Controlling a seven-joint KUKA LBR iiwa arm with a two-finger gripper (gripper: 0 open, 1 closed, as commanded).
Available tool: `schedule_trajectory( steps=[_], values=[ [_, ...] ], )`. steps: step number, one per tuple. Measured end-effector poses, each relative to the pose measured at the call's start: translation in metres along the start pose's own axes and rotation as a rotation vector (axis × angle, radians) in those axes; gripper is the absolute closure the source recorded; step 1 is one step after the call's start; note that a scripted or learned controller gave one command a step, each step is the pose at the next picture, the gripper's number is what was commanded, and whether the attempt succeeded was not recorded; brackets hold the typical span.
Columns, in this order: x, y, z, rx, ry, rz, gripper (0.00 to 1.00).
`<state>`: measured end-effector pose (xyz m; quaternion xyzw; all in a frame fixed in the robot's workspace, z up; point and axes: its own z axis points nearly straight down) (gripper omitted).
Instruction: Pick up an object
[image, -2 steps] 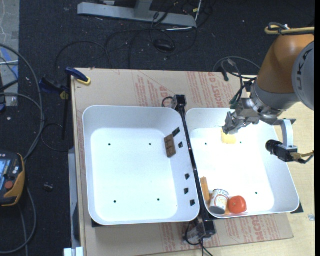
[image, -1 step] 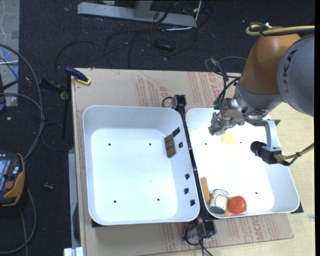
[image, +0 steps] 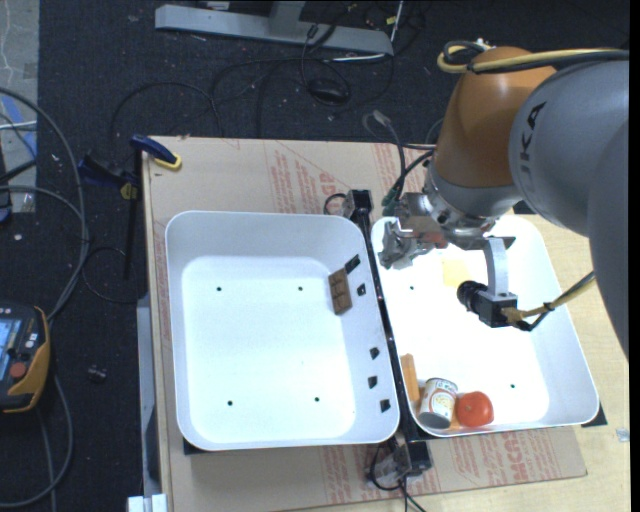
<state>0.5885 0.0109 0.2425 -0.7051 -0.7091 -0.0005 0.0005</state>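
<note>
The arm (image: 540, 120) is reaching in from the right and hanging over the far part of the right bin (image: 570, 370), its orange band bulking above the wrist. The gripper (image: 405, 243) is sitting low at the bin's far left corner, close to the wall shared with the left bin (image: 190, 300); whether the fingers are apart or together I cannot tell, since the wrist is covering them and nothing is showing between them. A black block on a white bracket (image: 490, 295) is hanging off the wrist further right, over the bin's middle. A pale yellow thing (image: 456, 272) is lying on the floor of the right bin just beside the gripper, partly under the arm. The other things are crowding the near end of that bin, well apart from the gripper: a can (image: 437, 400) lying tilted, a red ball (image: 475, 408) touching it on the right, and an orange stick (image: 409, 377) lying along the left wall. In the left bin a brown bar (image: 341, 292) is leaning against the right wall, near the far corner. A blue-and-yellow clamp (image: 155, 152) is gripping the bench (image: 250, 165) at its far left corner, and cables are trailing over the dark floor beyond.
</note>
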Motion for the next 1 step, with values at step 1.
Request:
schedule_trajectory(
  steps=[1],
  values=[
    [0.0504, -0.0025, 0.0147, 0.001, -0.001, 0.001, 1.0]
  ],
)
